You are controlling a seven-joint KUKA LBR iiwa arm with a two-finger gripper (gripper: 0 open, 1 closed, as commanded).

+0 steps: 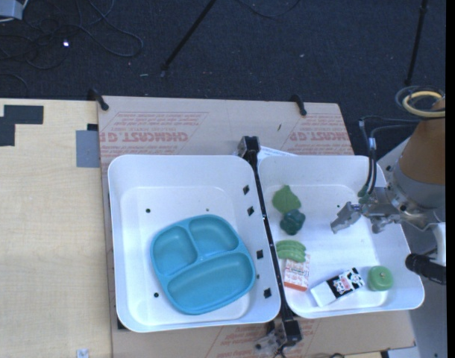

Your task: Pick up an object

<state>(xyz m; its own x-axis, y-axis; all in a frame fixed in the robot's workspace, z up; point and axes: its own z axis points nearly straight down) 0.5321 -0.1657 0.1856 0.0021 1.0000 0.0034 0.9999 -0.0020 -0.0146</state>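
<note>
The things we could pick all lie in the right bin [406, 298]. At its far left is a light green toy [286, 198] touching a dark teal piece [292, 221] just nearer. Nearer still along the left wall lie a green pod-like item [291, 249] and a small white and red packet [295, 274]. Along the near wall sit a black and white carton [339, 286] and a round green object [380, 278], close together.

Our tool [347, 218] hangs over the right middle of this bin, above bare floor, with nothing between its fingers. We cannot tell how wide it stands.

We judge the pick is not yet begun. The round green object or the teal piece looks easiest, since each has some open floor around it. We would centre the tool over one item alone, turn the fingers so that they straddle its narrow side, and come straight down. The packet lies flat and may slip. The carton lies close to the wall, which may block a finger.

The left bin [138, 177] holds a blue divided plate [204, 263]. Both bins rest on cardboard [175, 129] on the desk [41, 230].
</note>
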